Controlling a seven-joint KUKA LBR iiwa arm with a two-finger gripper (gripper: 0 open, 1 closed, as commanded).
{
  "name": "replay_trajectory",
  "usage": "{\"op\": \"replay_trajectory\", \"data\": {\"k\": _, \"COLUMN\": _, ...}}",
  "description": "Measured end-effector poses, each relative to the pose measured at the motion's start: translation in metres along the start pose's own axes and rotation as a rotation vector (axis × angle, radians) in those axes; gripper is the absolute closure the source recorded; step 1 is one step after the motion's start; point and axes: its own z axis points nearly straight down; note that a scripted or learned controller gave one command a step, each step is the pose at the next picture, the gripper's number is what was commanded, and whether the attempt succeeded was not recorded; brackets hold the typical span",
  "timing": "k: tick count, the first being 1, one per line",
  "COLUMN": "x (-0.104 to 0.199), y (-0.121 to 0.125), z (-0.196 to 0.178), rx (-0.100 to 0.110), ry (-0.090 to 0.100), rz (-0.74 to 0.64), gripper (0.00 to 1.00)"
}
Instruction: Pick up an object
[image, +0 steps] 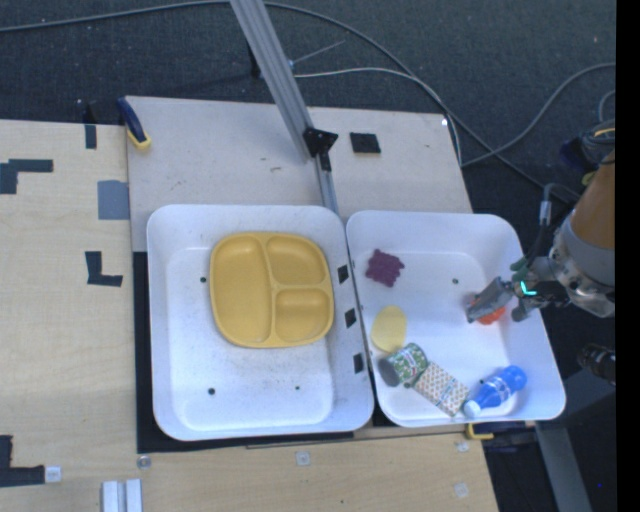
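My gripper (505, 304) reaches in from the right, low over the right side of the right bin (430, 219). It looks open, with one dark finger (487, 298) on the left and the other by the bin's right wall. A small red-orange object (488, 317) lies on the bin floor just under the left finger, partly covered by it. I cannot see that it is clamped. Also in this bin are a purple object (384, 267), a yellow rounded object (389, 327), a green can (407, 362), a patterned box (441, 388) and a blue bottle (497, 390).
The left bin (160, 300) holds a yellow divided plate (271, 288). A metal pole (285, 85) slants up from between the bins. Cables run over the dark floor at the back and right.
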Motion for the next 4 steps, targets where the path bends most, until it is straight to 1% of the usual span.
{"op": "replay_trajectory", "data": {"k": 1, "x": 0.0, "y": 0.0, "z": 0.0, "rx": -0.001, "ry": 0.0, "rz": 0.0, "gripper": 0.0}}
{"op": "replay_trajectory", "data": {"k": 2, "x": 0.002, "y": 0.001, "z": 0.043, "rx": 0.002, "ry": 0.0, "rz": 0.0, "gripper": 0.0}}
{"op": "replay_trajectory", "data": {"k": 3, "x": -0.005, "y": -0.004, "z": 0.091, "rx": 0.003, "ry": 0.0, "rz": 0.002, "gripper": 0.0}}
{"op": "replay_trajectory", "data": {"k": 4, "x": -0.004, "y": -0.004, "z": 0.144, "rx": -0.001, "ry": -0.001, "rz": 0.001, "gripper": 0.0}}
